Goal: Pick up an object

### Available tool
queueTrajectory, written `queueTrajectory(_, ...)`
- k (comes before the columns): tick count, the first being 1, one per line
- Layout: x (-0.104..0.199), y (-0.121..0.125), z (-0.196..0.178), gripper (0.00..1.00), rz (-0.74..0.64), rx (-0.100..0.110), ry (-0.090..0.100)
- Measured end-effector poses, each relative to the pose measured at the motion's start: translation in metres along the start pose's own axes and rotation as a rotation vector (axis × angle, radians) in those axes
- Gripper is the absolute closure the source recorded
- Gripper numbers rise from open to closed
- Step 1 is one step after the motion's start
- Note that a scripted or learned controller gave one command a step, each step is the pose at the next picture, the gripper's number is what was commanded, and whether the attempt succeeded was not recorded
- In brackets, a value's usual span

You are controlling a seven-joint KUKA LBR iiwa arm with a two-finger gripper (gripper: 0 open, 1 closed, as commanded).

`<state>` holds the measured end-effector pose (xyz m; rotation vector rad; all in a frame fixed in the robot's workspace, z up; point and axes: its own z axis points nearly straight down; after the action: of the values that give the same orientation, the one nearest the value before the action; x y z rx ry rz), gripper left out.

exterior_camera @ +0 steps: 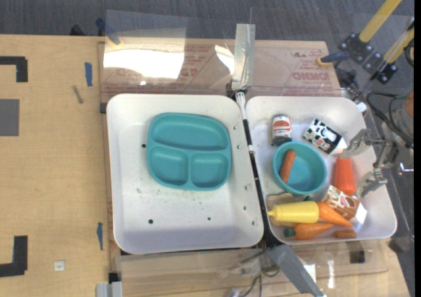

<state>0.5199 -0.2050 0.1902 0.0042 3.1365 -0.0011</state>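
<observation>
The right bin point(378, 223) holds several small things. A teal bowl point(308, 172) has a brown sausage point(287, 165) lying in it. Behind it are a small red-labelled can point(281, 128) and a black-and-white box point(322, 135). An orange bottle point(343, 174) stands by the bowl's right side. At the front lie a yellow mustard bottle point(296, 211), a carrot point(316, 229) and a patterned packet point(343, 202). My gripper point(364, 162) is at the bin's right wall, just right of the orange bottle, open, with nothing between its fingers.
The left bin point(125, 177) holds a teal divided plate point(189, 151). A clear upright panel point(243, 55) stands behind the gap between the bins. A yellow-and-black stand point(378, 22) rises at the back right. The wooden bench point(46, 177) extends to the left.
</observation>
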Motion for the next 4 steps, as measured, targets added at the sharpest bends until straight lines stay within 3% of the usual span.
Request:
queueTrajectory(1,-0.043,0.039,0.062,0.00,-0.061,-0.004,0.006)
queueTrajectory(2,-0.024,0.068,0.081,0.00,-0.047,0.009,-0.035)
queueTrajectory(3,0.001,0.092,0.098,0.00,0.058,0.003,-0.019)
queueTrajectory(4,-0.019,0.084,0.099,0.00,0.136,0.000,-0.013)
